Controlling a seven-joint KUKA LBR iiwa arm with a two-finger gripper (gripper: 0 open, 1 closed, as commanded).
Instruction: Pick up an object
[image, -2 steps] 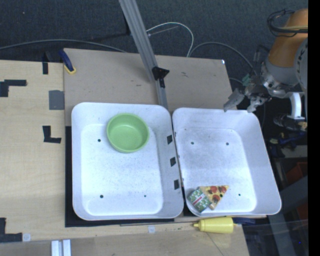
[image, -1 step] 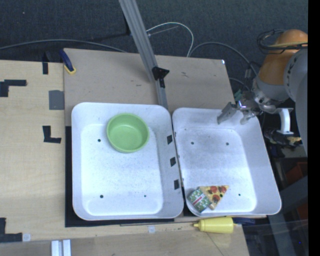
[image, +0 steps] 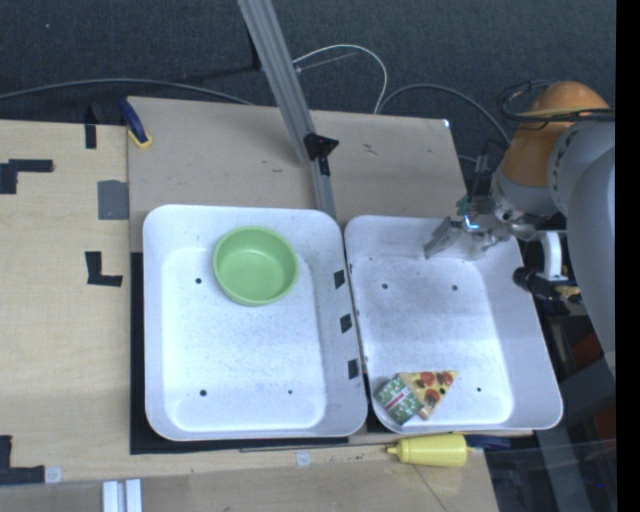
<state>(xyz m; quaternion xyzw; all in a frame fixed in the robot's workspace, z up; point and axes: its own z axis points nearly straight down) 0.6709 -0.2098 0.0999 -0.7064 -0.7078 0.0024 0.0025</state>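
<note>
Pizza slice (image: 428, 386) well apart from pincer (image: 447, 237)

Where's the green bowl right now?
The green bowl sits in the left bin, toward its far side, well away from the gripper over the right bin.

A: How many bins are on the bench?
B: Two white bins (image: 160, 330), side by side.
A: And the things?
B: One green bowl (image: 256, 265), one colourful packet (image: 412, 392), one yellow bottle (image: 432, 451) at the bench's front edge.
</note>
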